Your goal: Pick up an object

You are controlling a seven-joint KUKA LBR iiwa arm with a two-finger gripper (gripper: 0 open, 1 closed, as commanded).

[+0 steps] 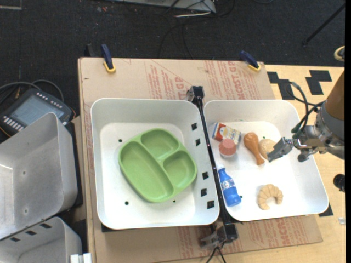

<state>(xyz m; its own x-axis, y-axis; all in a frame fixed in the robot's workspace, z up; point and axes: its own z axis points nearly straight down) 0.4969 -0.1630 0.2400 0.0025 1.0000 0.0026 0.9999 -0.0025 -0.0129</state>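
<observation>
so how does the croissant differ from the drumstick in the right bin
The croissant is pale tan and curled into a crescent; the drumstick is darker orange-brown, straight, with a round knob at its far end. The croissant lies alone near the bin's front; the drumstick lies further back, between a red-topped item and a pale item. Both are toy food in the right bin.

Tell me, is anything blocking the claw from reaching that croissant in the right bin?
Nothing visible does. The end effector hovers over the right bin, close to the drumstick. The croissant lies apart, toward the bin's near edge, with bare white floor between it and the end effector.
</observation>
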